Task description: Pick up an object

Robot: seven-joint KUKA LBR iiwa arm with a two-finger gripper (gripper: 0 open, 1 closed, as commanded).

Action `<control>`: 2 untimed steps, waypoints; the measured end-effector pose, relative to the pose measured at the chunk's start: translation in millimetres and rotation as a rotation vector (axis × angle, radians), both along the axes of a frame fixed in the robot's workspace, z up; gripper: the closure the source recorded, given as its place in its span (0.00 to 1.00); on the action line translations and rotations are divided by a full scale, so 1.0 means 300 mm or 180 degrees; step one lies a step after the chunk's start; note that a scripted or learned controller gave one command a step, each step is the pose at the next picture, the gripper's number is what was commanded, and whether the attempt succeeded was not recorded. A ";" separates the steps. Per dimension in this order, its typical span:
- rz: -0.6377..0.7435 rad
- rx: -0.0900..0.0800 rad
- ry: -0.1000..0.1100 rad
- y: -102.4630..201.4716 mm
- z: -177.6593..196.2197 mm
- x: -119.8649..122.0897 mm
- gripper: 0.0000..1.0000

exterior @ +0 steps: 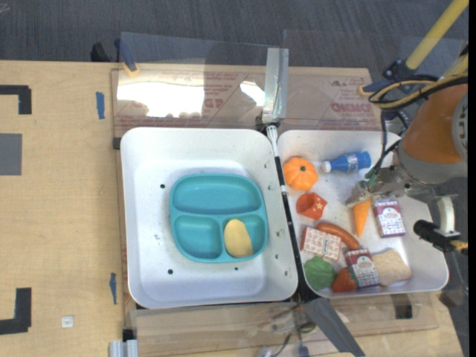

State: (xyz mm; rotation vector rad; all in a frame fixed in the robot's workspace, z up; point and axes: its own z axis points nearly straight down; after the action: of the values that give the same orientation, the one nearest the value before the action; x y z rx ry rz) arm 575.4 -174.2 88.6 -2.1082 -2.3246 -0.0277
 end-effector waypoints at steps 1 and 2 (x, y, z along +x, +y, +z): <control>0.0247 -0.0049 0.0008 0.007 -0.006 -0.067 1.00; 0.0076 -0.0048 0.0032 0.155 -0.012 0.209 1.00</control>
State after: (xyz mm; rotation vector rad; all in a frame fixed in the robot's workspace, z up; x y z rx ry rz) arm 638.0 -127.8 85.0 -2.0821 -2.3515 0.0007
